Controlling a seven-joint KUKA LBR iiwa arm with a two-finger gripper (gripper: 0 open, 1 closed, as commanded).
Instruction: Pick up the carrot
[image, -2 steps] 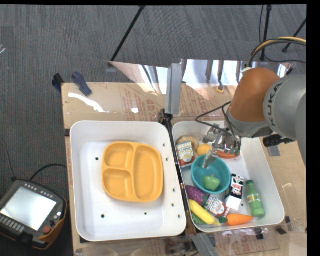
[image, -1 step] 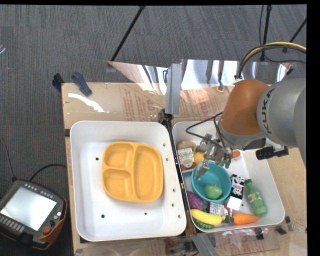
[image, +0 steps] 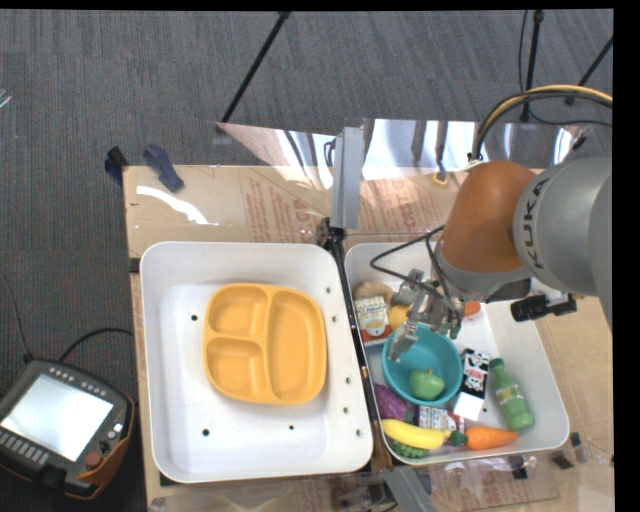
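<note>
Carrot, smooth tapered orange plastic with a green tip, lies well below and right of the tool, against the near wall of the right bin. Tool's metal fingers hang spread apart, gripping nothing, over the rim of a glossy teal bowl holding a round green apple. Left of the carrot lies a curved yellow banana; above it, a green bottle.
</note>
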